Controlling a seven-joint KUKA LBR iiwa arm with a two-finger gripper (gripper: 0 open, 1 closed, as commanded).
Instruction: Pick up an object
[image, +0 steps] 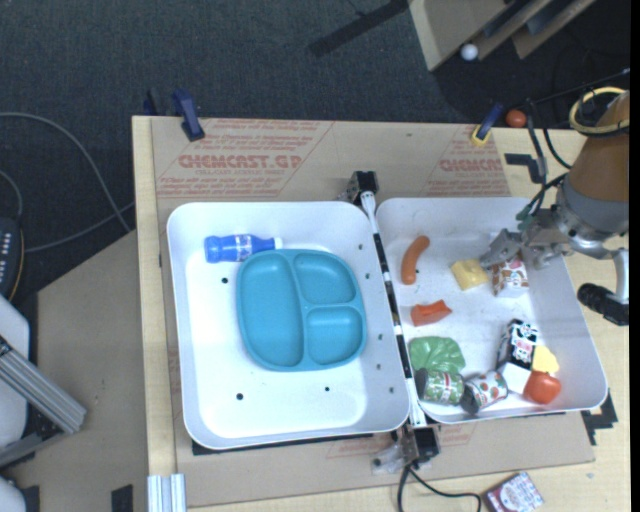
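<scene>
Camera view. We see the tool (512, 252) lowered into the right bin (590, 345), near the bin's far right corner, directly over a small red-and-white carton (510, 277). We take this carton as the likely target. It sits just beside a yellow cheese wedge (467, 274) and well apart from the cluster at the bin's near edge. We judge it light, thin-walled and easily crushed, with smooth printed faces that may slip; a hold across its two flat sides, low on the body, would suit best. The tool appears to touch or nearly touch the carton's top, but we cannot tell how wide it is set, nor whether anything is pinched. The left bin (190, 330) carries a blue divided plate (300, 308) and a blue bottle (238, 246).
</scene>
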